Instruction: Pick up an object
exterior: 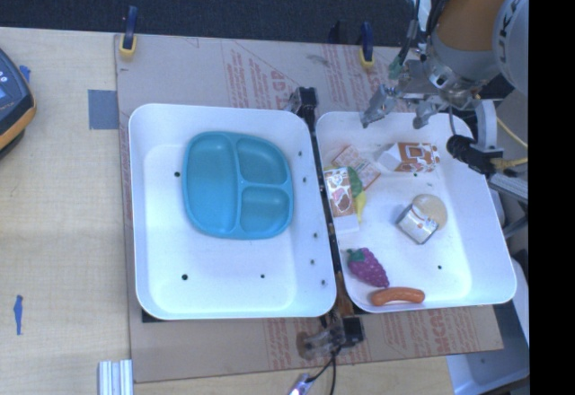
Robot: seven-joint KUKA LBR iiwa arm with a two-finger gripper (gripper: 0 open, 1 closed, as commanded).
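My gripper (395, 112) hangs open above the far edge of the right bin (485, 276), its two fingers spread apart with nothing between them. Below it in the bin lie a brown-and-white packet (415, 156), a small snack box (339, 191) with a green-yellow item (358, 191) beside it, a metal tin (420, 220), a purple bunch of grapes (367, 267) and an orange sausage (397, 296). The packet is the closest object to the fingers.
The left bin (153, 285) holds a blue divided plate (238, 184). Black clips (305, 100) join the bins at the middle seam. A yellow-black device (13, 99) sits at the bench's left edge. Blue clamps (129, 30) pin the cardboard sheet.
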